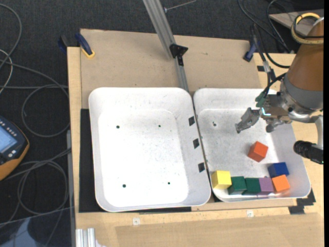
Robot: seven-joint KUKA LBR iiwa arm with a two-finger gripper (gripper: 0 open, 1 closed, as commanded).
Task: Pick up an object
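My gripper [255,127] hangs over the middle of the right bin [226,104], fingers spread open with nothing between them. A red cube [258,151] lies just below and slightly right of it, apart from the fingers. Along the bin's front edge runs a row of blocks: yellow [222,179], dark green [237,184], green [252,185], purple [266,184] and orange [280,183]. A blue block [278,169] sits just behind the orange one.
The left bin [139,148] lies beside the right one, with black clips along the shared wall [195,143]. A slanted metal bar [164,30] crosses the back of the bench. Cables trail on the floor at left.
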